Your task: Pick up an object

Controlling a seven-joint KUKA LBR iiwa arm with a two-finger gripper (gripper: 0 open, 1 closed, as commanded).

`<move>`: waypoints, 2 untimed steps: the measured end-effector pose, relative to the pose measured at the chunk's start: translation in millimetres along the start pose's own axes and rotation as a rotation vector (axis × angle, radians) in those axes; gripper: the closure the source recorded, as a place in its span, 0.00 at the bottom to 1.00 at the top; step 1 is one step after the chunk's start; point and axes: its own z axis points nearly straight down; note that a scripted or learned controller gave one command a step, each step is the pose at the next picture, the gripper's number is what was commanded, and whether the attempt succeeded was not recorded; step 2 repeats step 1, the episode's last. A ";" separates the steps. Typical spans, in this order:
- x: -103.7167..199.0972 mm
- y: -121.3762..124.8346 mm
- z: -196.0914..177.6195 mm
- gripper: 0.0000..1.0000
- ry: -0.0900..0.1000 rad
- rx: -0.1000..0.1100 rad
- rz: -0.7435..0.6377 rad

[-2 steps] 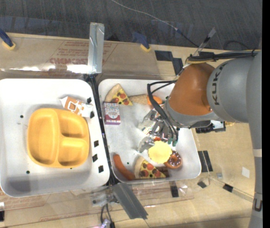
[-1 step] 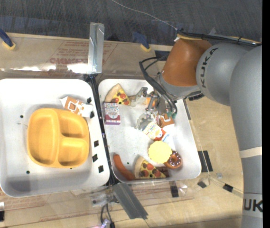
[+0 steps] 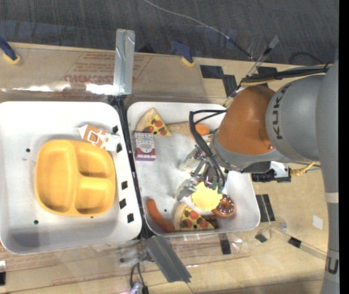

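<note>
1. My hand (image 3: 194, 185) sits low in the right bin (image 3: 162, 182), fingers apart, nothing between them.
2. Nearest target: yellow piece (image 3: 207, 198), just beside my fingertips, toward the bin's near wall.
3. Pizza slice (image 3: 192, 218) lies just past it.

The grey arm (image 3: 300, 118) bears the letters "KU" of its maker's name beside the orange band (image 3: 248, 124). Print on the small red carton (image 3: 145, 146) is too small to read.
</note>
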 end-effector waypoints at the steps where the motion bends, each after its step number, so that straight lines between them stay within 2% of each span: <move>1: -0.7 0.9 -10.5 1.00 -0.001 0.000 -0.005; 2: -0.7 0.9 -10.5 1.00 -0.001 0.000 -0.005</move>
